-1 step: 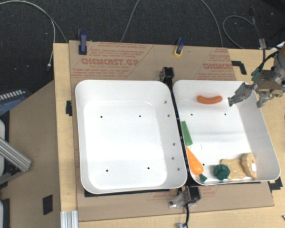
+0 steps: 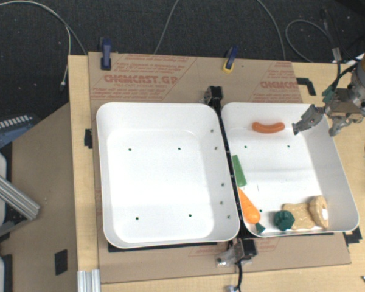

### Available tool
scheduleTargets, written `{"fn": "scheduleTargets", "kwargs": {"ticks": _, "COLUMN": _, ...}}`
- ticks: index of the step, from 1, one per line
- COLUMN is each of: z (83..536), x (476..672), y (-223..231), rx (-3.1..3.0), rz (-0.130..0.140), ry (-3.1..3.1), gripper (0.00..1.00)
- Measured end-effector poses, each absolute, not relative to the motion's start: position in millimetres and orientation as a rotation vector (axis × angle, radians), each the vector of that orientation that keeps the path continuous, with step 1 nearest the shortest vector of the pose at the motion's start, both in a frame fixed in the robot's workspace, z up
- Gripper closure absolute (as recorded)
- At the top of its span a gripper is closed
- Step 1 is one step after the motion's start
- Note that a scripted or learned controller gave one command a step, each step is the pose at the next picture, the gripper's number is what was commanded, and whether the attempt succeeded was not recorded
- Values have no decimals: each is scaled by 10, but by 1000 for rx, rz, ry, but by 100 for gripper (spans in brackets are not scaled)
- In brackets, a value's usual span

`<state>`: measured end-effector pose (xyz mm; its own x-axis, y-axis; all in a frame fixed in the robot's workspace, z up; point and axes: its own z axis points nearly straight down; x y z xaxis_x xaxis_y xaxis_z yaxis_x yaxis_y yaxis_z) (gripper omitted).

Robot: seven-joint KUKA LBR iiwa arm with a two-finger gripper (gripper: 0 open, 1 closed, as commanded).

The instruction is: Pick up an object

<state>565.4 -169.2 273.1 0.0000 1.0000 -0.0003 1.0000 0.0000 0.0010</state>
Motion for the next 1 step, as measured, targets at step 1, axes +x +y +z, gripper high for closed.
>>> {"fn": "scheduleTargets", "kwargs": {"ticks": 1, "z": 2122, "x": 5697, "y": -1714, "rx": 2224, "rz": -4, "ry": 2224, "gripper": 0}}
